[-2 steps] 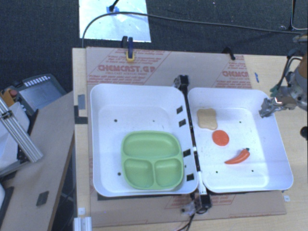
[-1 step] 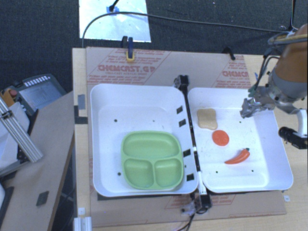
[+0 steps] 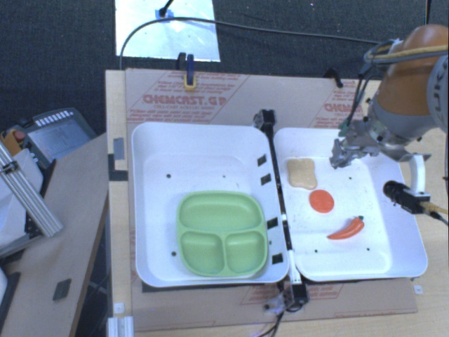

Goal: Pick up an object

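Note:
In the right bin (image 3: pixel 393 258) lie three objects: a beige slice of bread (image 3: pixel 302 173) near the bin's left wall, an orange-red round disc (image 3: pixel 322 201) just below it, and a red chili pepper (image 3: pixel 346 229) lower still. My gripper (image 3: pixel 339 157) hangs over the upper part of that bin, to the right of the bread and apart from it. Nothing shows between its fingers.
The left bin (image 3: pixel 158 153) holds a green three-compartment plate (image 3: pixel 222 233). A black divider with clips (image 3: pixel 273 188) runs between the bins. A black cylindrical part (image 3: pixel 401 194) juts over the right bin's right side. The bench edge lies at left.

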Robot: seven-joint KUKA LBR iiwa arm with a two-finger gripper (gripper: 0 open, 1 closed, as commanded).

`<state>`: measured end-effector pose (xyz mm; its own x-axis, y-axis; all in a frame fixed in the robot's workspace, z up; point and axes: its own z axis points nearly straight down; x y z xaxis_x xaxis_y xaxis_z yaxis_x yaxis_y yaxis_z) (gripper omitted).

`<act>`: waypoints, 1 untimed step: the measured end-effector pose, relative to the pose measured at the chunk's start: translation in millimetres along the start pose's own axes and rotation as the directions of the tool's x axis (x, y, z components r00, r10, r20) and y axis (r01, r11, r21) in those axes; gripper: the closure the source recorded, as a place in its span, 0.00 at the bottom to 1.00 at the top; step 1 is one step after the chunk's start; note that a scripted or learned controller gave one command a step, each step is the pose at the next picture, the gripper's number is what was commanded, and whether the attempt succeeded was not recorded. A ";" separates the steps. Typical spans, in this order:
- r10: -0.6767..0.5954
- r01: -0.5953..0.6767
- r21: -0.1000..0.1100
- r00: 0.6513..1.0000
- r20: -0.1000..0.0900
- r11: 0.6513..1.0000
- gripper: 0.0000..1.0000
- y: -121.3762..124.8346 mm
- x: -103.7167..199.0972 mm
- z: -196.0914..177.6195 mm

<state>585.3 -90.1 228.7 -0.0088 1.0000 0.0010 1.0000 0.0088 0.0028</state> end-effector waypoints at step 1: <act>-0.001 0.001 -0.001 1.000 -0.001 1.000 1.00 17.6 52.1 -3.3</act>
<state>602.5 -37.8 232.0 -0.0103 0.9999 0.0021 0.9999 0.0103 0.0037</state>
